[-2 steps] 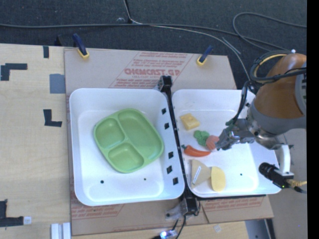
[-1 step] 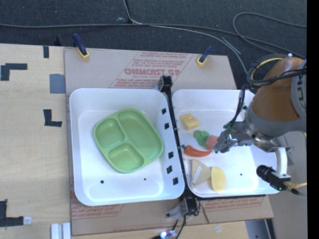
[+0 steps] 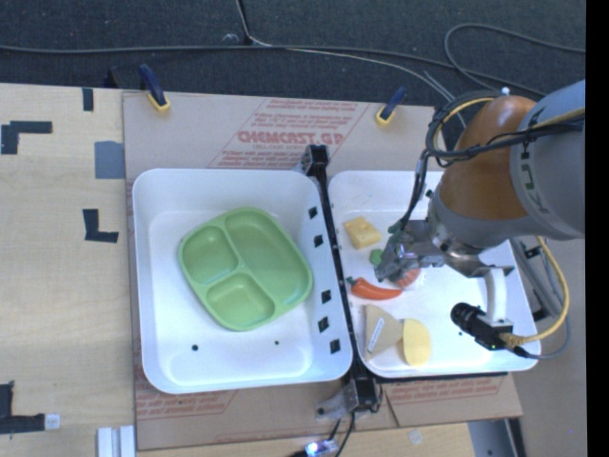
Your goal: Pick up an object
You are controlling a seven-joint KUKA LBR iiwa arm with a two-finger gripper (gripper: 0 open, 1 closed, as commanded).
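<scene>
Nearest the camera in the right shallow white bin [image 3: 495, 365] lie a pale yellow rounded block [image 3: 416, 341] and, touching its left side, a tan wedge-shaped piece [image 3: 380, 332] with a small white mark on it. Just beyond them a slim orange carrot-shaped toy [image 3: 374, 290] lies across the bin floor, and the gripper [image 3: 398, 265] of the grey arm [image 3: 533, 174] with its orange band hangs right over the carrot's far end, beside a bit of green and something reddish that is too small to identify. Whether the fingers are apart or together cannot be told from this angle, and nothing can be seen held between them. The step in hand looks like the descent onto a target, most likely the carrot toy or the small cluster under the tool; the next move would call for settling squarely over one item, closing, then lifting straight up clear of the bin wall. A little farther back sits a yellow cube-like block [image 3: 361, 231], well apart from the near pieces. In the left white bin [image 3: 157, 255] rests a light green divided plastic plate [image 3: 245, 267]. At the far end, the brown cardboard sheet [image 3: 285, 131] on the worktop carries red printing that reads roughly "CHEMCAST GP", with smaller lines beneath that are illegible.
</scene>
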